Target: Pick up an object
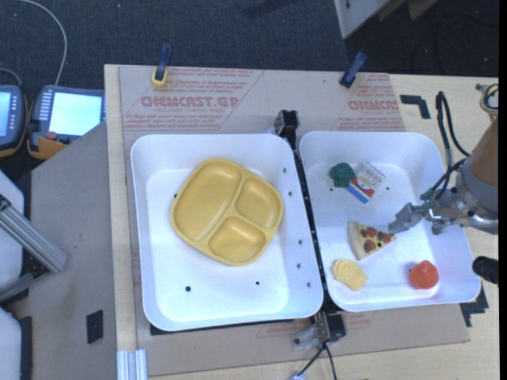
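Right bin (317,212): toy pizza slice (368,239), corn piece (348,273), red tomato (424,275), green toy (342,173), small packet (366,182). Gripper (405,218) low, just above pizza slice's right edge. Finger spread: cannot tell. Nothing lifted; grasp and raise remaining. Left bin (150,236): yellow divided plate (227,210).

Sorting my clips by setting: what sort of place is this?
Likely a robotics lab bench: two white bins clamped to a board, toy food such as a pizza slice, and a handheld control screen nearby.
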